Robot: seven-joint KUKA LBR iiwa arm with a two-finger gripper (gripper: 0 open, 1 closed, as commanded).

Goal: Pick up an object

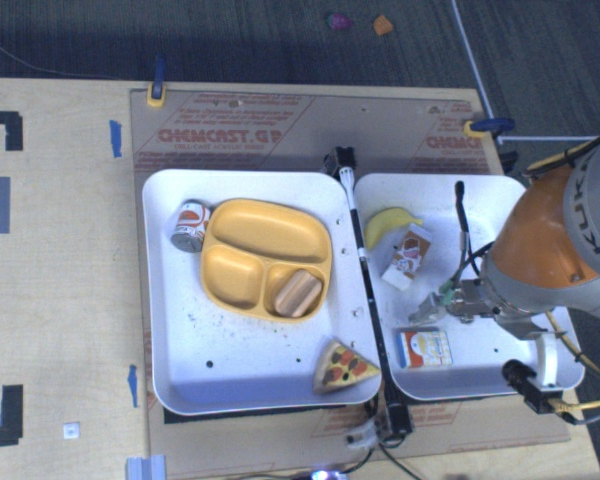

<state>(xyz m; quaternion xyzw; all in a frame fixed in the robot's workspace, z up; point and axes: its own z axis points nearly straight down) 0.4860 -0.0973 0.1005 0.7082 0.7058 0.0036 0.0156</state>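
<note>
Gripper (432, 308) hovering low, spread unclear from here; carton (423, 348) just below me, lying flat for grabbing.

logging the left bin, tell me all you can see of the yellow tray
The yellow tray looks like moulded plastic, with one long compartment at the back and two smaller ones in front. It lies flat in the left bin, slightly skewed. A hot dog lies in its front right compartment, and a can rests against its left edge.
</note>
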